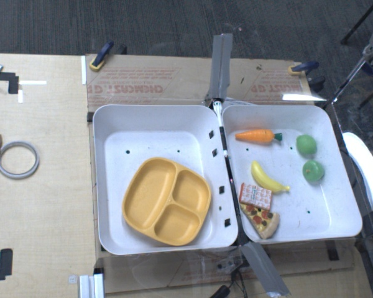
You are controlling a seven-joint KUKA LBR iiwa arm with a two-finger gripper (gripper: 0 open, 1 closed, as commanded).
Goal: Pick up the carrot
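Right bin (336, 228): orange carrot (256, 136), green stem end, lying flat.

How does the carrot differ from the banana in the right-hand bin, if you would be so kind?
The carrot is orange with a small green top; the banana is yellow. The carrot is straight and lies nearly level across the bin, near its far wall, while the banana is curved and lies diagonally nearer the middle. Both are elongated toy foods lying flat in the right bin, apart from each other.
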